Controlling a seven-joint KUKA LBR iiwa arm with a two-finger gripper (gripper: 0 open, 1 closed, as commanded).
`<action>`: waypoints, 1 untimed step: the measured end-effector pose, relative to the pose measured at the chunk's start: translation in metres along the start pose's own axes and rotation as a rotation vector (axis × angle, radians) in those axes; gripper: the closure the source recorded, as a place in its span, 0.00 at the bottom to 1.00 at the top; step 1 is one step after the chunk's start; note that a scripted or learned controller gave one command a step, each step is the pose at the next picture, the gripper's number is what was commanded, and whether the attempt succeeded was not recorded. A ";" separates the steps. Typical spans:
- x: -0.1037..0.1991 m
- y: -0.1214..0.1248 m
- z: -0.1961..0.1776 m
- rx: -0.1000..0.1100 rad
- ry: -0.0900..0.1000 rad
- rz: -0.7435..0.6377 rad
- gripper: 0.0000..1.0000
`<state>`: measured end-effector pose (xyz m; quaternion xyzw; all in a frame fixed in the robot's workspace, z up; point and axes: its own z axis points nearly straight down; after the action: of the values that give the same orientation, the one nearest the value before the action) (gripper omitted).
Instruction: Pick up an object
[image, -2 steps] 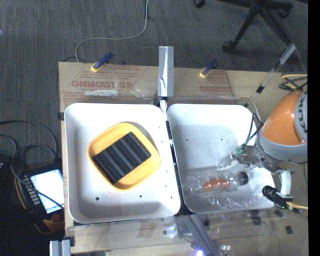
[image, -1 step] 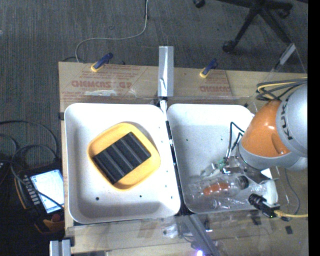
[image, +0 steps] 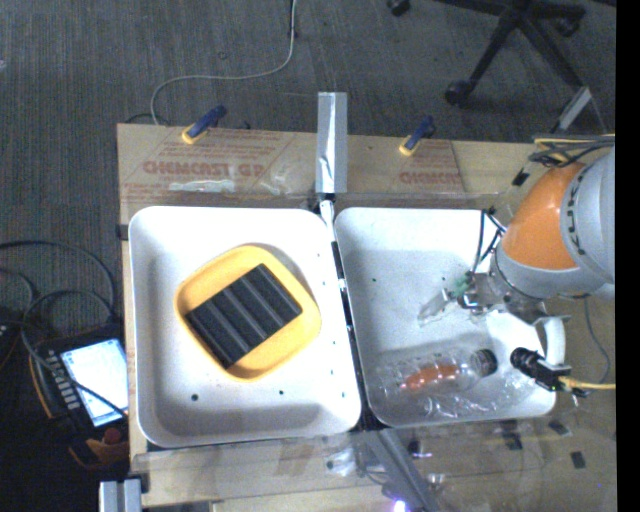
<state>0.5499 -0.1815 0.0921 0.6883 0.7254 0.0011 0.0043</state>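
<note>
Bottle (image: 440, 376) lay on its side along the near wall of the right bin (image: 400, 240), clear plastic with an orange patch inside and a dark cap pointing right (crumpled clear wrap sat just below it). Above it, near but apart, the gripper (image: 447, 300) hung over the bin's middle; how its jaws stood could not be told, and nothing was seen in them. Over in the left bin (image: 160, 235) rested a yellow tray (image: 250, 310) with a black ribbed top
</note>
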 end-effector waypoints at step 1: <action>-0.026 0.085 0.003 -0.002 0.000 0.116 0.00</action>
<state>0.6363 -0.2028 0.0898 0.7292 0.6842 0.0024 0.0049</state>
